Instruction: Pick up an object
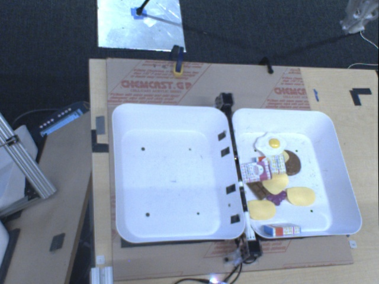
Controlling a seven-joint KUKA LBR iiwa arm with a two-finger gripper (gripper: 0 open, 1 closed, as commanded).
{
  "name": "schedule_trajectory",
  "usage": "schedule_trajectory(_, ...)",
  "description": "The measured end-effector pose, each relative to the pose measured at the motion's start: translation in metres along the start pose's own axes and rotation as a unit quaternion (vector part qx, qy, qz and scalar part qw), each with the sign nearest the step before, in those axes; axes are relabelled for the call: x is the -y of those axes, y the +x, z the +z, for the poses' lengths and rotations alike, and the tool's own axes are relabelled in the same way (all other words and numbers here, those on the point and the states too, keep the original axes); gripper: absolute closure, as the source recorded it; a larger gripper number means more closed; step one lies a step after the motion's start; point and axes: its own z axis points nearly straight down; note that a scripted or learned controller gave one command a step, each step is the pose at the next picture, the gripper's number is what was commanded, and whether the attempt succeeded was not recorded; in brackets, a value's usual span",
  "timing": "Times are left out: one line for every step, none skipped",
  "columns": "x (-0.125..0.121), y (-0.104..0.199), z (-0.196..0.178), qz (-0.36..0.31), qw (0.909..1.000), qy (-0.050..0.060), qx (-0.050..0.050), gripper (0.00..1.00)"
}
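The right bin [339, 158] holds a cluster of small toy items near its left wall. A fried egg [273, 143] lies at the top of the cluster. Below it a pink and white carton [256, 171] lies beside a brown round piece [292, 163]. Yellow flat pieces [301, 196] and a purple piece [277, 198] lie lower down. A small white box [280, 231] with orange and blue print rests against the bin's front wall.
The left bin [172, 170] sits beside the right one, joined by a black-clipped divider [232, 170]. Both rest on a cardboard sheet [160, 84]. A shiny metal plate [140, 16] lies on the dark floor behind. A pale blurred fixture [358, 10] hangs at the top right.
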Motion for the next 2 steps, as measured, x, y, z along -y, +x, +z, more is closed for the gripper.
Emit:
schedule_trajectory(0.0, -0.045, 0.0, 0.0, 1.0, 0.0, 0.0, 1.0)
schedule_trajectory(0.0, -0.083, 0.0, 0.0, 1.0, 0.0, 0.0, 1.0)
